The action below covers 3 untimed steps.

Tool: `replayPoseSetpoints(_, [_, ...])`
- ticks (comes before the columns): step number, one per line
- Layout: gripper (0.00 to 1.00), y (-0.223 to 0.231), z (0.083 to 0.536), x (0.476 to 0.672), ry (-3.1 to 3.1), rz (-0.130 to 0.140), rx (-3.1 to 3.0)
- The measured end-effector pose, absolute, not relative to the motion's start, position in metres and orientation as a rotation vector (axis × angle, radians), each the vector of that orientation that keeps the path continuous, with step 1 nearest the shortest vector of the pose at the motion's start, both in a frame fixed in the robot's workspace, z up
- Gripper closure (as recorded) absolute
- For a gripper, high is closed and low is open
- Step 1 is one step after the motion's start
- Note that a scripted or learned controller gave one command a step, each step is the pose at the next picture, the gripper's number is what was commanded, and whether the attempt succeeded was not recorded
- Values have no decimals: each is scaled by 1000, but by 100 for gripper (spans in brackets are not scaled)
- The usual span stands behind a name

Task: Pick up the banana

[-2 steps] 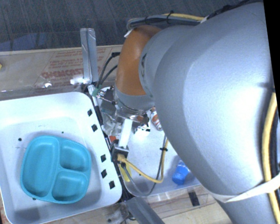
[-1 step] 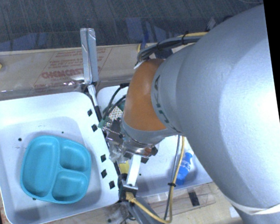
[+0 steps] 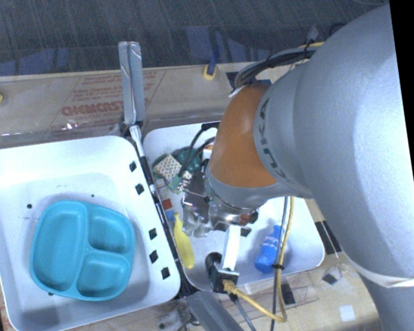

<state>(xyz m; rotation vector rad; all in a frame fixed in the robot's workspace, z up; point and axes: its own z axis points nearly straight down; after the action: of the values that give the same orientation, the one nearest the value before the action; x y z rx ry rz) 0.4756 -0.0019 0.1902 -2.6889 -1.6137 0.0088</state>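
A yellow banana point(image 3: 183, 244) lies lengthwise along the left wall of the right bin point(image 3: 310, 259), near its front corner. My gripper point(image 3: 196, 217) hangs low over the right bin, just right of the banana's upper end and very close to it. The grey arm with its orange band covers most of that bin. Nothing can be made out between the gripper and the banana, and the banana rests on the bin floor.
A blue bottle-like object point(image 3: 268, 250) lies in the right bin's front part. A pale speckled item with green point(image 3: 169, 166) sits at its back left. The left bin point(image 3: 53, 156) holds a blue divided plate point(image 3: 83, 249). A metal divider point(image 3: 131, 80) stands between the bins.
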Motion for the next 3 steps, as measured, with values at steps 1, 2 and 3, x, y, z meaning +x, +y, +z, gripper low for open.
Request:
replayPoseSetpoints(1, [0, 5, 191, 517, -1688, 5, -2645])
replayPoseSetpoints(2, [0, 58, 190, 475, -1816, 8, -2558])
replayPoseSetpoints(3, [0, 22, 190, 541, -1856, 6, -2530])
